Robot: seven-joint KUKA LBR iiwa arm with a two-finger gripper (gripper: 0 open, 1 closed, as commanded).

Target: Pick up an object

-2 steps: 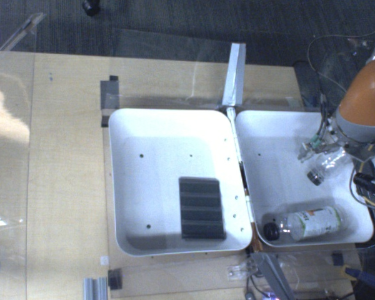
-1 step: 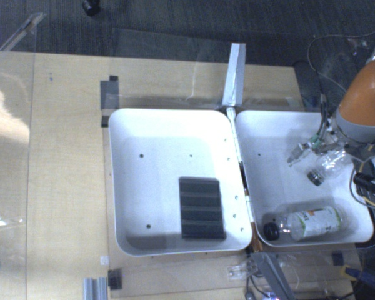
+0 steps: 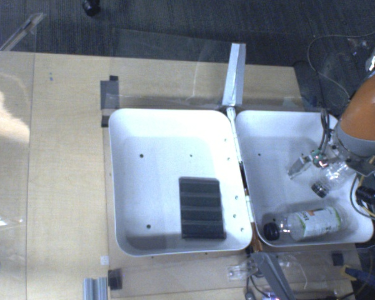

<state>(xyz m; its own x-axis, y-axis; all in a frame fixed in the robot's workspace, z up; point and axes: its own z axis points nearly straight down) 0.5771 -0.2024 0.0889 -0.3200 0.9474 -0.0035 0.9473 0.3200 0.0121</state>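
Bottle [image 3: 306, 224] lying in right bin [image 3: 269, 136], just below gripper [image 3: 317, 167], apart from jaws

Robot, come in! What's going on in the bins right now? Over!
Gripper low inside right bin, nothing seen held. Bottle lying near front wall. Black ridged block in left bin.

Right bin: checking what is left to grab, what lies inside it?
Inside the right bin, a clear bottle with a black cap lies sideways near the front wall. The gripper covers some floor.

Wooden bench [image 3: 62, 186] — two white bins [image 3: 122, 167]
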